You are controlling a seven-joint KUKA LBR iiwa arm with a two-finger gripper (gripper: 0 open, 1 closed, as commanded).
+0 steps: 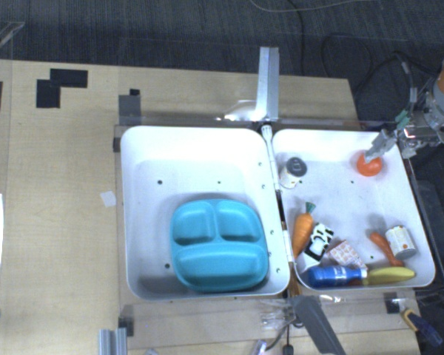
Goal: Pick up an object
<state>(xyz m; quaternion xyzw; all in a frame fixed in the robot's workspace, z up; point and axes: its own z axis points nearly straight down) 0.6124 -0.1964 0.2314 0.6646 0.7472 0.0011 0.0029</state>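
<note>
Gripper [379, 145] hangs over the right bin [333, 148], tips at an orange toy [369, 166]; grip state unclear, possibly touching. Carrot [303, 232], bottle [333, 276], banana [391, 274] lie well apart; blue tray [219, 244] fills the left bin [170, 154]

Even, fairly bright overhead light washes the two shallow white plastic bins [207, 143] close to glare, leaving a soft shadow under the blue compartmented plastic tray [219, 244], while the whole view stays slightly soft and grainy.
</note>
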